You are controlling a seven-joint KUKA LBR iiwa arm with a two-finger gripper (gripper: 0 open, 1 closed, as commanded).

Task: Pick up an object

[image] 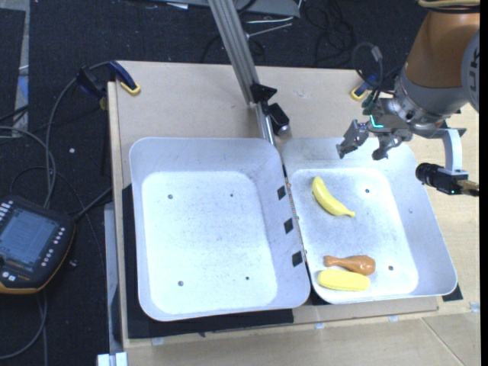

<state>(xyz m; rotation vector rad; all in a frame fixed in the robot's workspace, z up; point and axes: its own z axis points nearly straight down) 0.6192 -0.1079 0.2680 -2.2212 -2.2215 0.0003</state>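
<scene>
In the right bin (427, 227) lie a yellow banana (331, 198) near the middle, a brown chicken drumstick (351, 263) toward the front, and a yellow oblong piece (343, 280) just in front of the drumstick. My gripper (364, 145) hangs over the bin's back edge, above and to the right of the banana. Its two fingers stand apart, open, with nothing between them.
The left bin (152, 166) lies beside the right one. A slanted metal post (242, 59) with a black clamp rises behind the seam between the bins. Yellow clamps sit at the bench's back corners. A teach pendant (27, 242) lies on the floor at left.
</scene>
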